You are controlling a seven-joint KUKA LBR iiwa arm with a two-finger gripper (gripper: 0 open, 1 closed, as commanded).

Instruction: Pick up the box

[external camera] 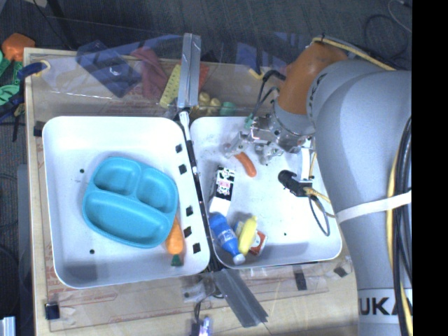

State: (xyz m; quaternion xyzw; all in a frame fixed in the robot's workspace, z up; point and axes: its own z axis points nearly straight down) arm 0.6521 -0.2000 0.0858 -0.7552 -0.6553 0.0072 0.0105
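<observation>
Closest to my lens is the grey arm (371, 159), which takes up the 3 o'clock side of the view and bends down over the right bin (308, 247). The box (224, 183) I'm after lies in that bin at its 9 o'clock edge, just beside the wall next to the left bin (63, 138). It is a small black-and-white printed carton with a pink patch, its long side running roughly 12 to 6.

I judge it light and fairly stiff. Its smooth printed faces could slip, and its walls look thin enough to dent under a hard squeeze. I'd take it across the narrow width, near the middle, with modest force. The bin wall at its 9 o'clock leaves little room on that side, so I expect it may need a nudge toward 3 o'clock first.

At the box's 1 o'clock, near but apart, lies an orange sausage-shaped toy (245, 164). Farther along that line hangs the end effector (262, 142), over the bin's 12 o'clock part; I cannot tell whether it stands wide or narrow.

At the box's 6 o'clock a blue bottle (222, 235) lies by the near wall, with a yellow toy (246, 233) just beside it at 3 o'clock and a red piece (260, 242) beyond that. The left bin holds a blue divided plate (129, 201), with a carrot (174, 238) at the plate's 4 o'clock. Both bins sit on the table (126, 301).
</observation>
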